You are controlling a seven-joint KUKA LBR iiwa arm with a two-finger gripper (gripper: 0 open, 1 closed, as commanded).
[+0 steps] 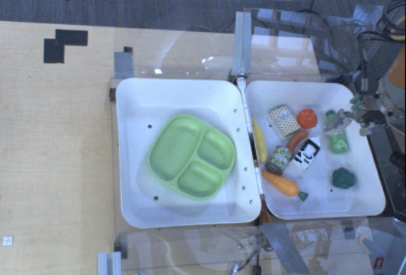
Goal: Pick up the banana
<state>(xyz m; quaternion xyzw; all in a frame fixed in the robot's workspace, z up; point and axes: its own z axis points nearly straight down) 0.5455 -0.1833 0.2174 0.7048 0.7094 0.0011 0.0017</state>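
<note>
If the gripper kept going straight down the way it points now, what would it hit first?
Probably the light green toy just beneath the gripper, in the right bin, not the banana. Depth is unclear.

I saw glossy white plastic bins (127,159) (faint sheen), a smooth green plastic plate (192,156), and the pale matt wood bench (51,140).

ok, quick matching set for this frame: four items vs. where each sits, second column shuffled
Items:
1. banana
2. green divided plate
3. carrot
4. tomato

Places:
A. middle of the left bin
B. front of the right bin, below the can
C. along the right bin's left wall
D. back of the right bin, beside the patterned packet

Pairs: 1-C, 2-A, 3-B, 4-D
</note>
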